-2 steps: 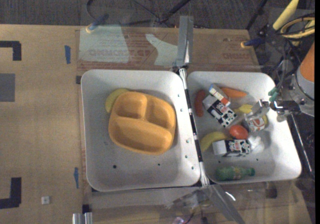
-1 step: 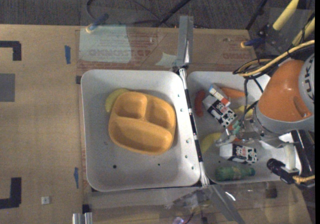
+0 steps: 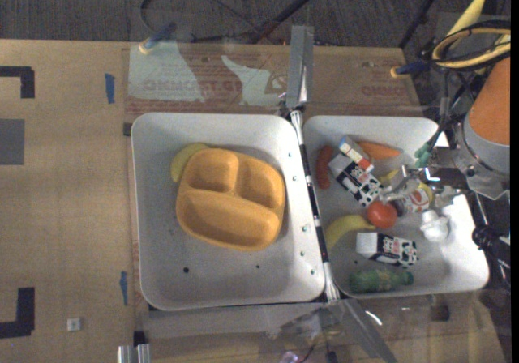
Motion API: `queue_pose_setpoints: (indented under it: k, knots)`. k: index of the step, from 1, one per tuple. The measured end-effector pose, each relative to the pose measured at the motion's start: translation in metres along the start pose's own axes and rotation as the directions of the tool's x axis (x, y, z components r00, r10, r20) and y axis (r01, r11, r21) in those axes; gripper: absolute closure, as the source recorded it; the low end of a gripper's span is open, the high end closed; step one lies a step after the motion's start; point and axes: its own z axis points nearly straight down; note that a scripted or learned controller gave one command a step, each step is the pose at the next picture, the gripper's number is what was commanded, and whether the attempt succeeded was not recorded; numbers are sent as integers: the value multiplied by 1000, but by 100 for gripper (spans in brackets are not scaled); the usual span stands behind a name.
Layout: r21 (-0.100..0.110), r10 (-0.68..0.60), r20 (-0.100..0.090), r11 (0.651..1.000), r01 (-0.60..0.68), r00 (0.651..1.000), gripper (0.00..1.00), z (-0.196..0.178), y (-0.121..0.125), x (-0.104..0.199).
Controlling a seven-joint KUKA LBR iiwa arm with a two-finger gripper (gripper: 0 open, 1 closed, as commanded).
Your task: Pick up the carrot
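arm [image 3: 495, 122] over right bin [image 3: 454, 272]; claw [image 3: 423, 185] seemingly near carrot [image 3: 379, 149].

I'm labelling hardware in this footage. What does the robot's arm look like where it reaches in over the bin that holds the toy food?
The arm enters from the right as a bulky rounded body with a broad orange band over a pale grey section. Its gripper is a cluster of grey and black metal parts with a small green piece near the top. Yellow and black cables loop above the arm.
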Motion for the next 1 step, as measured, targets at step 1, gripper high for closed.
queue_pose_setpoints:
  k: [1]
  knots:
    - [5,-73,-1,997,73,997,0,94,47,55]
